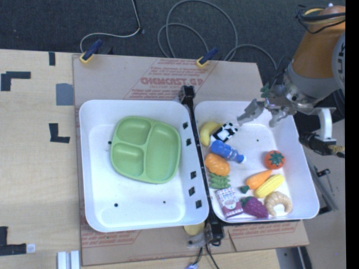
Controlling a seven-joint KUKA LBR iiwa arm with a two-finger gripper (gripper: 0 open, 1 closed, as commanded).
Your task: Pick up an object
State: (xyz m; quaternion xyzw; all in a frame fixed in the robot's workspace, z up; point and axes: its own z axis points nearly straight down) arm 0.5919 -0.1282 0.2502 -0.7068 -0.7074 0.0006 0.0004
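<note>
The right bin [300, 150] holds several toy foods: a banana [208, 131], a black-and-white toy [226, 131], a blue bottle [226, 151], an orange piece [216, 164], green beans [219, 180], a tomato [274, 159], a carrot [258, 179], corn [270, 185], a croissant [279, 202], purple grapes [255, 207] and a small packet [228, 200]. My gripper [262, 114] hangs open over the bin's far edge, right of the black-and-white toy, with nothing between its fingers.
A green divided plate [146, 149] lies in the left bin [95, 206]. A black divider with clips [192, 150] runs between the bins. Cables [190, 21] loop behind the bench. The arm [317, 55] stands at the upper right.
</note>
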